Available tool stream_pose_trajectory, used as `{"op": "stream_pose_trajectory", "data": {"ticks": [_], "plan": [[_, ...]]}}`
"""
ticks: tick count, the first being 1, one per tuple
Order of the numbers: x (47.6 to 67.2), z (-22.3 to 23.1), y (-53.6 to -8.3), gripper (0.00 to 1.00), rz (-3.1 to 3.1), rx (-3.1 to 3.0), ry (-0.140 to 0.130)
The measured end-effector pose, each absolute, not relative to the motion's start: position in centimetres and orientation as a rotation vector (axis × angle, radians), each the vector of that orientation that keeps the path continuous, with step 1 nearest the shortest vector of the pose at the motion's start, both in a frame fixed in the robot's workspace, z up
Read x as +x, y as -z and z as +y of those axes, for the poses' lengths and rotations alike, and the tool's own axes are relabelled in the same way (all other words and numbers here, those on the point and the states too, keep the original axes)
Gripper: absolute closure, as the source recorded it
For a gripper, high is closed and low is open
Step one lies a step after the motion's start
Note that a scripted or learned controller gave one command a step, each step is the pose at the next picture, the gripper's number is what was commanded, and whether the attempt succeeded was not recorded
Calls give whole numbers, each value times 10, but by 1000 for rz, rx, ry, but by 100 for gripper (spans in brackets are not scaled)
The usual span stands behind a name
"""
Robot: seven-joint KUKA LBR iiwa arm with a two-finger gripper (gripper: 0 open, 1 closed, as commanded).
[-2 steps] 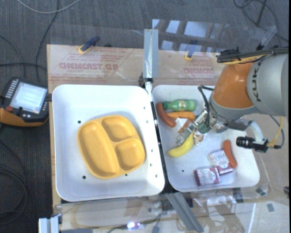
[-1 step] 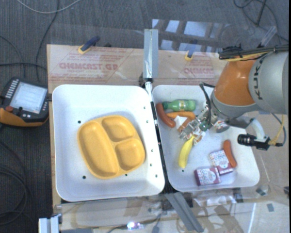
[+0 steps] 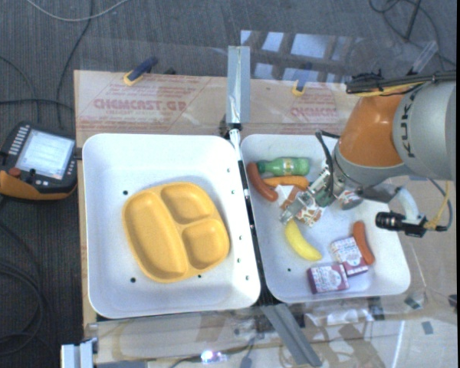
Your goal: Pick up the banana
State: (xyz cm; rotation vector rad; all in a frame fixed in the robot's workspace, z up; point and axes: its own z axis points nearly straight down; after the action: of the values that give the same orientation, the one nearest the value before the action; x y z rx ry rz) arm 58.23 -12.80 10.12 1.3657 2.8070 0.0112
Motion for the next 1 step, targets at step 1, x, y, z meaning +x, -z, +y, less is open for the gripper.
{"op": "stream_pose_trajectory", "data": {"ticks": [1], "plan": [[537, -105, -95, 0, 2773, 1412, -10]]}}
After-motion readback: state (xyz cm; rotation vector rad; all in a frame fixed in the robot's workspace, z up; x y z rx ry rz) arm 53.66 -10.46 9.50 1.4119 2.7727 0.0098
